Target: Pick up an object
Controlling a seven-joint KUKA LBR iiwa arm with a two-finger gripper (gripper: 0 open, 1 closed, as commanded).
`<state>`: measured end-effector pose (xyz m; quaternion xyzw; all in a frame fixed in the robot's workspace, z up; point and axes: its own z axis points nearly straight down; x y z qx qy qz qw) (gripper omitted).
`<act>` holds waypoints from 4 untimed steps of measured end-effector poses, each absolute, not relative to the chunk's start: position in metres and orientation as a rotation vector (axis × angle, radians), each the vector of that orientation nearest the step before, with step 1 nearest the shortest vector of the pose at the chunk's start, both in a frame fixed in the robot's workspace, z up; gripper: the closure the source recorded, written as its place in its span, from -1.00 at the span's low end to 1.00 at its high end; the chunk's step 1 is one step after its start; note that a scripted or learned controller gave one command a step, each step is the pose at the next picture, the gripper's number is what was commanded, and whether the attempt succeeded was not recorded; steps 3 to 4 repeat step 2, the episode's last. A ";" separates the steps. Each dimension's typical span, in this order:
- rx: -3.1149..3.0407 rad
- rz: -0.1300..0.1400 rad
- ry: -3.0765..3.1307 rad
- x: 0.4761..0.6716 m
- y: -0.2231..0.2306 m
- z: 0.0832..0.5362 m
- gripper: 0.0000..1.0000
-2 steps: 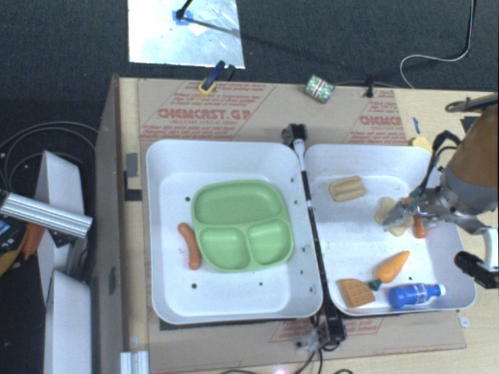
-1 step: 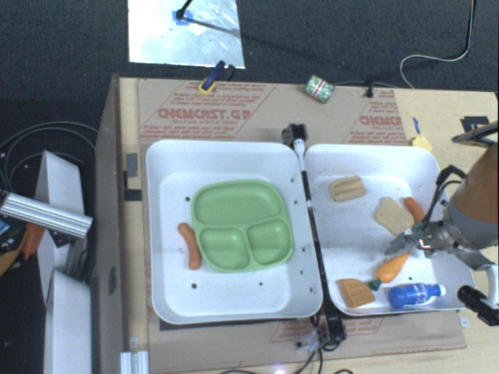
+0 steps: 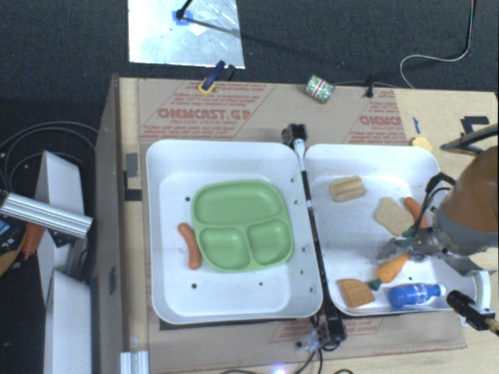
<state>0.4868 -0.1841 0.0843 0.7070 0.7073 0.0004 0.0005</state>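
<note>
Orange carrot under the gripper, grasp not confirmed

Orange toy carrot [image 3: 393,267] lies in the right bin [image 3: 366,159], toward its front right part, just in front of the gripper [image 3: 403,248]. The gripper is low over the bin floor at the end of the grey arm [image 3: 472,209], which comes in from the right. Finger state cannot be told: the dark fingertips blur into the carrot's upper end, and no gap or clamp is readable.

Carrot long axis runs diagonally, lower-left to upper-right in the camera view. The lower-left end looks greenish, likely the leaf end, and it nearly touches the waffle-like cracker [image 3: 355,291]. The upper-right end sits under the gripper.

Likely step: closing on the carrot, then lifting. To do it well, the fingers should straddle the carrot across its short axis, near the middle rather than at the tip, so it does not pivot out. The lift should go straight up, since neighbours are close: blue bottle [image 3: 415,294] just in front, tan bread slice [image 3: 392,215] just behind, a small orange piece [image 3: 411,206] beside it. A bun-shaped piece [image 3: 347,188] lies well apart toward the back.

Left bin [image 3: 171,162] holds a green divided plate [image 3: 242,224] and a sausage [image 3: 189,245] beside it, not involved.
</note>
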 end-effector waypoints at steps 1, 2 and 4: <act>2.219 0.004 2.222 0.488 -0.184 0.095 1.00; 2.216 0.004 2.225 0.488 -0.080 0.185 1.00; 2.216 0.004 2.225 0.488 -0.080 0.185 1.00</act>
